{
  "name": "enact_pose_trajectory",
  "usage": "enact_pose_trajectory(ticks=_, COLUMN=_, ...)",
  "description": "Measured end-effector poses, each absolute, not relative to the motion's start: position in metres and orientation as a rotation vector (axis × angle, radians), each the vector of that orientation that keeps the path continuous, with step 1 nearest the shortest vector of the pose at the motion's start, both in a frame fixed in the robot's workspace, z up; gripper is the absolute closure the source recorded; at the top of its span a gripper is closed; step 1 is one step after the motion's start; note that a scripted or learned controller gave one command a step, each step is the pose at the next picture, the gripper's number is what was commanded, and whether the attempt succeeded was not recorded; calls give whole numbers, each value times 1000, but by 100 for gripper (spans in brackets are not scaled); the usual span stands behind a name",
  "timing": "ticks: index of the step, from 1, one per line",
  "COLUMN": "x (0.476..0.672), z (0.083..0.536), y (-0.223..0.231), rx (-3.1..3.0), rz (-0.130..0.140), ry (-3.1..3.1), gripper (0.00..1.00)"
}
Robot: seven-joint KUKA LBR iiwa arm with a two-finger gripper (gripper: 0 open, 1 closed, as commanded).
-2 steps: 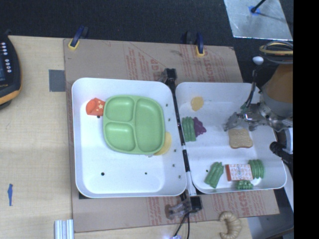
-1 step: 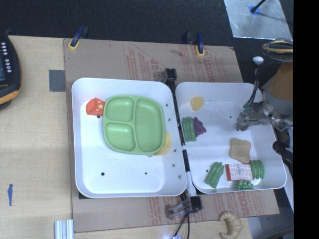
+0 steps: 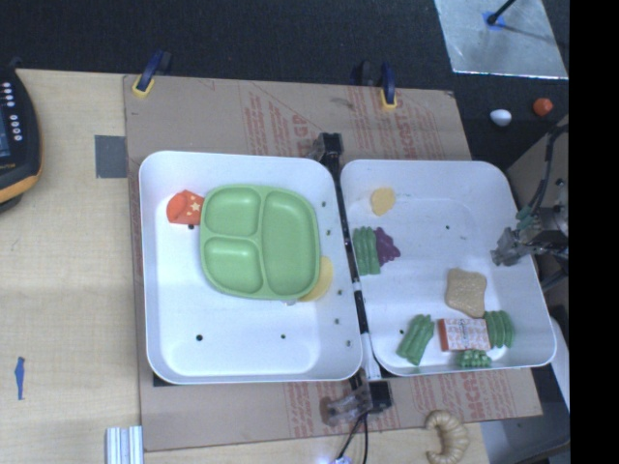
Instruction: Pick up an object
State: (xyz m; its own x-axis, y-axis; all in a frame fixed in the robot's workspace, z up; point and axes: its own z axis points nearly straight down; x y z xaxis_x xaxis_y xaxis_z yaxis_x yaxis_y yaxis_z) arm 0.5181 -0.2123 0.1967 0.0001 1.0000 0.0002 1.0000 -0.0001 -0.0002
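Gripper: the grey two-finger gripper (image 3: 510, 247) stood at the right edge of the right shallow white bin (image 3: 435, 187), low over its wall; how far it was open I could not tell, and nothing was seen in it.
Nearest object: a tan, bread-shaped piece (image 3: 466, 292) lay in the right bin, near the gripper, toward the front.
How it would handle: it seemed light and perhaps soft like foam, not fragile; I judge that a hold across its narrow sides would be best.
Other objects in the right bin: a red and white flat packet (image 3: 463, 334) just in front of the tan piece, green bean-like toys (image 3: 416, 338), a small yellow round piece (image 3: 383, 201).
Left bin: a green divided plastic plate (image 3: 259, 242) lay in the left shallow white bin (image 3: 242, 356), with a red piece with a star (image 3: 183, 207) beside it.
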Motion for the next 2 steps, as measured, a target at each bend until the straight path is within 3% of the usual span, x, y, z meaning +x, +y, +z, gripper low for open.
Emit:
enact_pose_trajectory(ticks=1, x=528, z=171, y=-182, rx=-2210, rz=5, ry=-2227, gripper=100)
enact_pose_trajectory(ticks=2, x=528, z=172, y=-183, rx=-2214, rz=4, ry=-2225, gripper=0)
